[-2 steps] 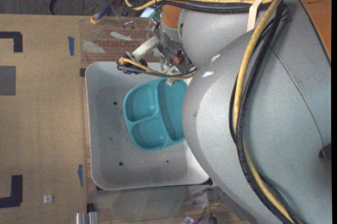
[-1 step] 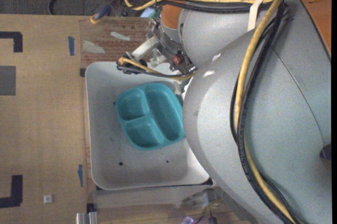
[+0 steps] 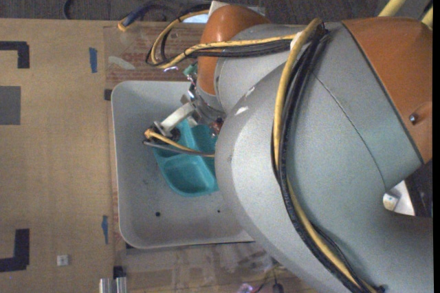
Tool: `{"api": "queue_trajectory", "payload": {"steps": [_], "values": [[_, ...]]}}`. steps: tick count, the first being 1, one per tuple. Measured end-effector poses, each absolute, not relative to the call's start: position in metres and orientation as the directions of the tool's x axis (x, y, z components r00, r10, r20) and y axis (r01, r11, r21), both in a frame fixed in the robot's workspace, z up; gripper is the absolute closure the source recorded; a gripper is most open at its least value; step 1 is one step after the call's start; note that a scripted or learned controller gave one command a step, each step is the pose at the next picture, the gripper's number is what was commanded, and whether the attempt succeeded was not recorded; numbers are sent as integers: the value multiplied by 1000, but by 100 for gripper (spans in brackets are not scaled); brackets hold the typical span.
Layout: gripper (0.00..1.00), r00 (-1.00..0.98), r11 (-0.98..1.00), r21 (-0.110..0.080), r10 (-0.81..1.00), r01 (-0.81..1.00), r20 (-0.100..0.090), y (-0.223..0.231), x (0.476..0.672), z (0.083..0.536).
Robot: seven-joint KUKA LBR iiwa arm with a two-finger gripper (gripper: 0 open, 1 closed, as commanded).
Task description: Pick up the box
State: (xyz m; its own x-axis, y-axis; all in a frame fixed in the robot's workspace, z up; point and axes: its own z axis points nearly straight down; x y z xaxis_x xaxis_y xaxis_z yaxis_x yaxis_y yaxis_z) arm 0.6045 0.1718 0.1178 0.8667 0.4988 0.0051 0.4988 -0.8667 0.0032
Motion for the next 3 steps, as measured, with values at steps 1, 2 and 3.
{"api": "queue_trajectory", "payload": {"steps": [1,2,3], "values": [[0,913,-913,2,408,408,3,217,656,91],[100,914,-914,9,405,405,18,215,659,103],[100,940,-940,-1,342,342,-2,160,648,198]]}}
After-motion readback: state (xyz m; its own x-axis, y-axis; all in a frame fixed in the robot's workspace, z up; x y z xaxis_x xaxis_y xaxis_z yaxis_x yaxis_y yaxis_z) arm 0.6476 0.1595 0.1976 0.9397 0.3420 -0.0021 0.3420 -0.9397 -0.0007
